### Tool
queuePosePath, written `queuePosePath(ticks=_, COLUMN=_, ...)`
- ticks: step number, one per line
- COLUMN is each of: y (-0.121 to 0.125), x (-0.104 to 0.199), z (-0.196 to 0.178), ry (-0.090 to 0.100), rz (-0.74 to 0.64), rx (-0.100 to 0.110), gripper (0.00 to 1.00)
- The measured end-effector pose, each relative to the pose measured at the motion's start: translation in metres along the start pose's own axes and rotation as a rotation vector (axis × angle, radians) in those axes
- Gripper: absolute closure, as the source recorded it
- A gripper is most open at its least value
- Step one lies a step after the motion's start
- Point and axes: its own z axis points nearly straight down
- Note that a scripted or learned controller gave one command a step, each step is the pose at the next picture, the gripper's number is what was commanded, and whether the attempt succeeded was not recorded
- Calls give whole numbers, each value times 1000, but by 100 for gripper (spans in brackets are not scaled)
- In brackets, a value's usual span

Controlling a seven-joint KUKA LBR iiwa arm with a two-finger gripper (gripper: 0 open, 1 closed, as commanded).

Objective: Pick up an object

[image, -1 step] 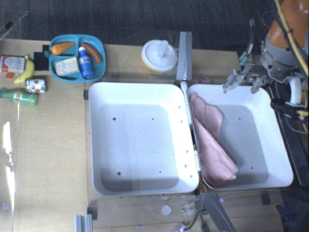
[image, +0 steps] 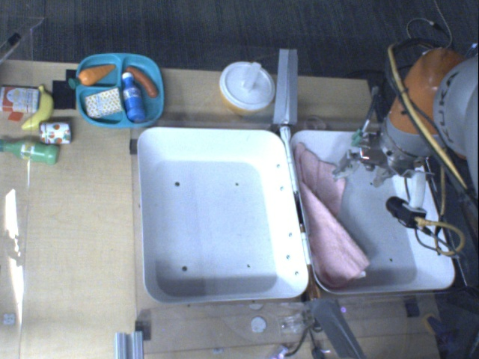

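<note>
- Your landmark is the right bin (image: 397,264); every place below is given from it.
- The pink cloth (image: 329,223) lies inside the right bin, crumpled in a long strip against its left wall. It runs from the far left corner down almost to the near wall.
- The cloth's left edge rides up the bin's left wall, and its near end bunches into a thicker fold.
- The gripper (image: 365,161) hangs over the far part of the right bin, just beside the cloth's upper right edge. You cannot tell whether it is open or closed, and you can see nothing held in it.
- From the cloth across to the bin's right wall you have bare white floor, widest toward the near right corner.
- The left bin (image: 217,200) butts against the right bin's left rim, and a metal bar (image: 284,88) stands beyond their shared far corner.
- A white lidded cup (image: 247,87) sits on the bench beyond the right bin's far left corner, apart from the rim.
</note>
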Motion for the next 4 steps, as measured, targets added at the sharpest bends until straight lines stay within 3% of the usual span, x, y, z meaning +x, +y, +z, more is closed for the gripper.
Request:
queuePosePath(ticks=1, y=21, x=24, z=48, ry=0, rz=-210, rx=-10, gripper=0)
queuePosePath(ticks=2, y=4, x=28, z=47, ry=-1, rz=-341, rx=-12, gripper=0)
queuePosePath(ticks=3, y=-66, x=8, z=45, ry=-2, rz=-317, rx=-14, gripper=0)
queuePosePath(ticks=4, y=-63, x=9, z=33, ry=-5, rz=-317, rx=-24, gripper=100)
